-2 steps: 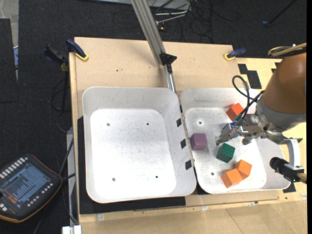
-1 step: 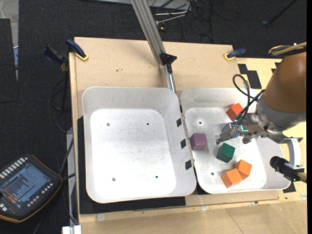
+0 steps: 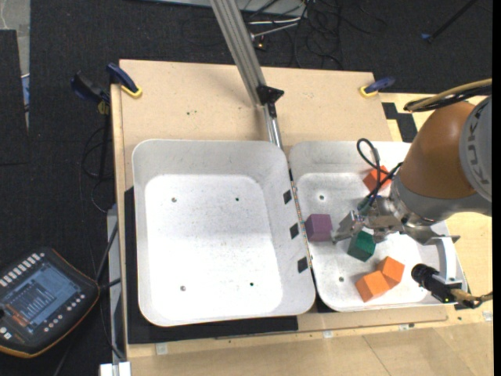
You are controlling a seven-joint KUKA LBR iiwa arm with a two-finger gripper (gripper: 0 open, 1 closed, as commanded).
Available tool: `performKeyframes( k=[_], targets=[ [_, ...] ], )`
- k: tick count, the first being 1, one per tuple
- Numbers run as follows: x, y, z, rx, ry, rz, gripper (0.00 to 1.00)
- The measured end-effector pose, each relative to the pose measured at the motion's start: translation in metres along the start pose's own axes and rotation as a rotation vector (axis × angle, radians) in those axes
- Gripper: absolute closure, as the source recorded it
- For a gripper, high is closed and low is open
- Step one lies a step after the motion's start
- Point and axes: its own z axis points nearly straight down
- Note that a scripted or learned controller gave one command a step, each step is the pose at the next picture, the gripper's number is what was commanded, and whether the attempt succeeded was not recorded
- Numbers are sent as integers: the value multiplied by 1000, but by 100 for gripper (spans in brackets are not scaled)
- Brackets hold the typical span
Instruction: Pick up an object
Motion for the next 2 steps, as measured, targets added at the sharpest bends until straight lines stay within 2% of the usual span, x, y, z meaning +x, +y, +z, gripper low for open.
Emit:
performKeyframes(
  k=[1,2],
  targets=[
    [-1,2,34,-27,-8,-3,0],
    [-2,6,39,-34,-10,0,0]
  ],
)
